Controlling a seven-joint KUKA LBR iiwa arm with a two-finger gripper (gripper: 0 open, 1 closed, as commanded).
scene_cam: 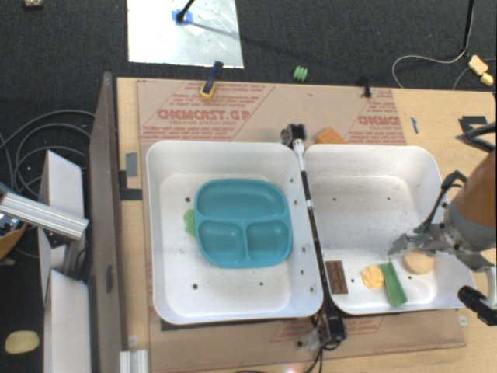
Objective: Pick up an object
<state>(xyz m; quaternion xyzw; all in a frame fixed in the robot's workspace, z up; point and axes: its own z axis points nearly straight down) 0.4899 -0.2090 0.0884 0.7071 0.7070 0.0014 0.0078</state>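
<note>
I am looking down on a counter [233, 103] covered with printed cardboard, standing over dark carpet, with two white bins side by side. Taking the right bin [365, 162] as my landmark: the arm is reaching in over its right rim, and the end effector [423, 243] is hanging low above the bin's near right corner. I cannot tell how its fingers are set; the metal parts are blurring together there.

The candidates are lying along the bin's near wall: a tan lump [419, 264] just beside the end effector, a green stick [394, 282] left of it, a yellow piece [373, 277] touching or nearly touching the stick, and a brown block [335, 277] at the near left corner. In the left bin, a teal tray [242, 222] is covering something green.

I am judging the lump the nearest target. To do this well I would be centring over it, keeping clear of the stick, and descending straight.

The arm is cut off at the right edge, and the lump's far side is partly hidden under the wrist.
</note>
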